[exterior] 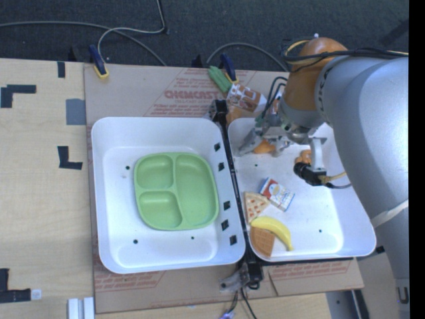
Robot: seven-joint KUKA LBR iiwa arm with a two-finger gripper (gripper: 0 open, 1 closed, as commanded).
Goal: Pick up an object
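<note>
1. I see two white bins side by side on the bench. The left bin holds a green plate. The plate has three parts and lies flat near the middle of its bin.
2. The right bin holds the small toys. The arm comes in from the right and bends down over the far end of this bin.
3. The arm is grey with an orange band near its wrist.
4. The gripper is low in the far left part of the right bin, close to the wall between the bins. Its grey parts cover that spot, so I cannot tell how it stands or if it has anything in it.
5. A small orange thing peeks out just under the gripper. It is too hidden for me to name.
6. A little box with red and blue on it lies flat in the middle of the right bin, apart from the gripper.
7. A pizza slice lies just left of the box, by the middle wall.
8. A banana lies near the front of the bin. It touches a brown toy at its left end.
9. A packet and a green clip sit past the far rim of the bins.
</note>
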